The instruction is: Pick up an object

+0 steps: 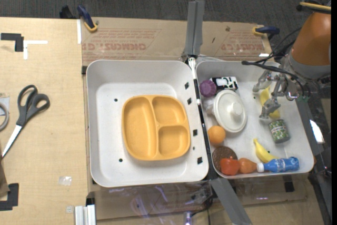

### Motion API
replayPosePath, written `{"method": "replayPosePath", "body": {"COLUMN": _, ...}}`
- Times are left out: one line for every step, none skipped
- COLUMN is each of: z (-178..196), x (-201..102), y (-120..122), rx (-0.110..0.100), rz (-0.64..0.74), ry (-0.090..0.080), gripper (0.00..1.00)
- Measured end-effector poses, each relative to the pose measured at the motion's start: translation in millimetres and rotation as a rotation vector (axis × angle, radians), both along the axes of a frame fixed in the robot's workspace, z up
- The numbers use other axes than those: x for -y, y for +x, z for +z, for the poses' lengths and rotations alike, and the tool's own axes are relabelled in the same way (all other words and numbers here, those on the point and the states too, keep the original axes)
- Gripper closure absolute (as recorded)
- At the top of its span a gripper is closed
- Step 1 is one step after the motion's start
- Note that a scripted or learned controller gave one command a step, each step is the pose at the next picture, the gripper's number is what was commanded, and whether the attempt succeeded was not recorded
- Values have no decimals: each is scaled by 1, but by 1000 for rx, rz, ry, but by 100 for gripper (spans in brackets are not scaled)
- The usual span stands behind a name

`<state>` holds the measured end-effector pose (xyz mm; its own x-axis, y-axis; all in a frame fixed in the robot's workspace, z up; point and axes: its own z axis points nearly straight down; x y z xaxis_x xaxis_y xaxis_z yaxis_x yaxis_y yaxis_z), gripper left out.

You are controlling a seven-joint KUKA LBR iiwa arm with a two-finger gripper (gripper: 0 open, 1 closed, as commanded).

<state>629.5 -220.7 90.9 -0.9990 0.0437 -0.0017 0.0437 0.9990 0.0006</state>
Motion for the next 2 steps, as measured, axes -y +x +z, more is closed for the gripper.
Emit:
{"method": "replayPosePath", "body": {"z": 8, "x": -1, "y": 2, "rx": 3, "rz": 4, "ry": -2, "gripper": 100}}
{"method": "replayPosePath", "body": {"z": 8, "x": -1, "y": 2, "rx": 3, "rz": 4, "ry": -2, "gripper": 0}}
